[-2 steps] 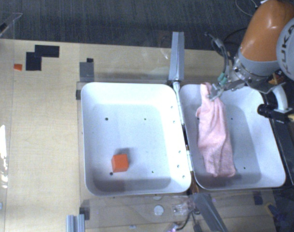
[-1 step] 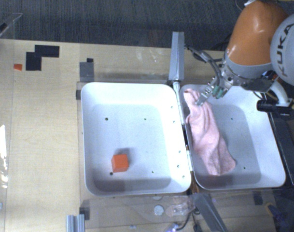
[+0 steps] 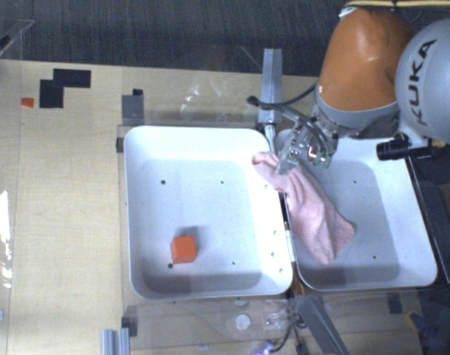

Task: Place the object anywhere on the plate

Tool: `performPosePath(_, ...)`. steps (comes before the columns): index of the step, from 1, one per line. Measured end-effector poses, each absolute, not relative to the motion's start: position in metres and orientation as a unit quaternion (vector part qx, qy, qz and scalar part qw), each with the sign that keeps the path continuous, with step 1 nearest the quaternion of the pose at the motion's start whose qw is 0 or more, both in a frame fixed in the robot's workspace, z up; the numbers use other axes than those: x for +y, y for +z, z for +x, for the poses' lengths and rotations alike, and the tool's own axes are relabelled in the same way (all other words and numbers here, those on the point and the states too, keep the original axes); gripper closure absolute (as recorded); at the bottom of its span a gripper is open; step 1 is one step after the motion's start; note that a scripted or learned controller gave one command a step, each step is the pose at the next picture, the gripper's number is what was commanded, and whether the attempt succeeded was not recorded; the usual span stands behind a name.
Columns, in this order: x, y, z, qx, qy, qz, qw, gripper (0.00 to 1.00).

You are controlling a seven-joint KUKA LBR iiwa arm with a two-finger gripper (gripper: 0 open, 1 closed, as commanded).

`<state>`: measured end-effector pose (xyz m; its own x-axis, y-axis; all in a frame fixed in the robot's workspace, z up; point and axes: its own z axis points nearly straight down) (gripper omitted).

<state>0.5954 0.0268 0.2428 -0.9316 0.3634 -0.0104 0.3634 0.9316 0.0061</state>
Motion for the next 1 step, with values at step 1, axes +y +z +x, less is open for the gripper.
performPosePath(1,0.0687,0.2304,0.5803,1.000,0.0017,0.001,0.006,1.00)
